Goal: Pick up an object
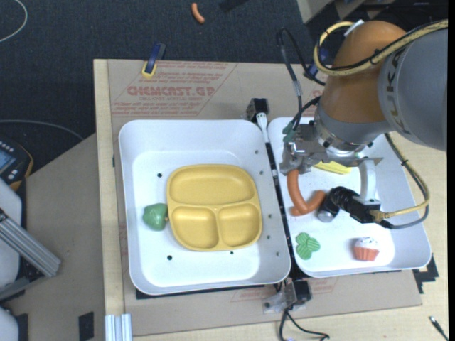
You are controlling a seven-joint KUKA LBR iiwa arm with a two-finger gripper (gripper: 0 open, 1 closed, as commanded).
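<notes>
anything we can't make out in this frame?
All in the camera view:
- The gripper: the wrist covers it from above, so whether it grips anything is unclear.
- The yellow item: mostly under the arm, so its identity is unclear.
- The orange curved toy: its upper end is hidden beneath the gripper.
- The right bin: its far part is covered by the arm.

Grey arm (423, 84); broad orange band (359, 77) (rounded, glossy); silvery wrist metalwork (313, 144).

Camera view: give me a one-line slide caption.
Arm's gripper over the right bin, beside an orange sausage toy; yellow divided tray lies in the left bin.
</notes>
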